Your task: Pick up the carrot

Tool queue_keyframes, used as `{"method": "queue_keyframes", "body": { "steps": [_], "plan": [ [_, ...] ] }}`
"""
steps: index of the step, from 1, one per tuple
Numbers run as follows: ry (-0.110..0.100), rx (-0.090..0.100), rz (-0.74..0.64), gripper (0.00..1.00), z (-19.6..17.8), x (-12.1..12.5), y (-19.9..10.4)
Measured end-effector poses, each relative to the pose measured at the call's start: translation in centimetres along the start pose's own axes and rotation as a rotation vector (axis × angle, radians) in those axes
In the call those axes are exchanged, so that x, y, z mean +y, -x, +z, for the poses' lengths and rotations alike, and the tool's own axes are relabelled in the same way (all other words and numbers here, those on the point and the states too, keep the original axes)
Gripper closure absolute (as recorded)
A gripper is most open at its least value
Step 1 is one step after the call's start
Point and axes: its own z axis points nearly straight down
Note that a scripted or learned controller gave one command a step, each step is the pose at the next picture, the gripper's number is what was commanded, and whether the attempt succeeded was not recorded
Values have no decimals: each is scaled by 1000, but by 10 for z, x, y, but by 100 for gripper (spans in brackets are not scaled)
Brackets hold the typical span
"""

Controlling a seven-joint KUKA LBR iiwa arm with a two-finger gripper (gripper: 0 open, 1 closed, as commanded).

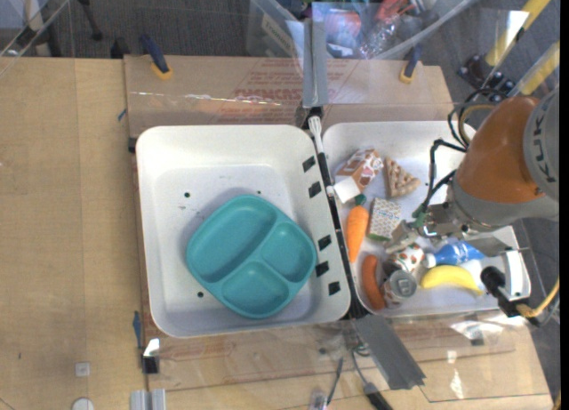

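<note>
The carrot (pixel 356 231) is an orange cone lying lengthwise against the left wall of the right bin (pixel 418 137), thick end toward the back. My gripper (pixel 411 234) hangs low over the middle of that bin, a short way to the right of the carrot and apart from it. It sits above a cluster of small items, with a speckled packet (pixel 385 217) between it and the carrot. The grey arm with its orange band (pixel 498 164) comes in from the right and hides part of the bin behind it.
A yellow banana (pixel 453 277), a blue item (pixel 462 253), a small can (pixel 404 285) and a red-orange piece (pixel 372 282) crowd the bin's front. A pizza slice (pixel 400 177) and a snack (pixel 360 166) lie at the back. The left bin (pixel 160 221) holds a teal divided plate (pixel 252 255).
</note>
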Motion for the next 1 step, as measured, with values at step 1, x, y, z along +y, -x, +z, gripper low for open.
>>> {"method": "queue_keyframes", "body": {
  "steps": [1],
  "plan": [
    [4, -3, -384, 0, -77, 35, -44]
  ]
}}
